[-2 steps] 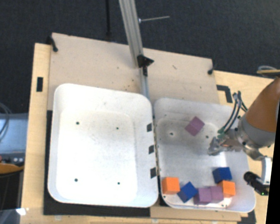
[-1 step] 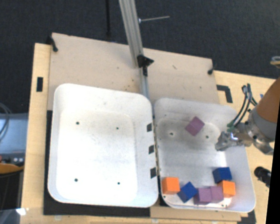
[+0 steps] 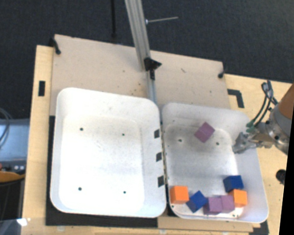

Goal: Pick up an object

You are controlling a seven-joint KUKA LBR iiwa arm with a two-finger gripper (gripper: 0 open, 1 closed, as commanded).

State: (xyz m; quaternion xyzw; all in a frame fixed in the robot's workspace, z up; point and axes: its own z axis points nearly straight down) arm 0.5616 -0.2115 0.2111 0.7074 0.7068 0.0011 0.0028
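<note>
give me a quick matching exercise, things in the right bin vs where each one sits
Things:
1. lone purple cube
2. orange cube beside the divider
3. gripper
4. orange cube by the blue cube

Places:
a. near right corner of the right bin
b. far part of the bin floor, apart from the others
c. over the bin's right side
d. near left corner

Pairs: 1-b, 2-d, 3-c, 4-a

- Purple cube (image 3: pixel 205 132): lies alone, tilted, in the right bin's (image 3: pixel 252 170) far part.
- Orange cube (image 3: pixel 179 194), blue cube (image 3: pixel 197 201), two purple cubes (image 3: pixel 220 204): a touching row along the near wall.
- Second blue cube (image 3: pixel 233 183) and orange cube (image 3: pixel 240 197): near right corner.
</note>
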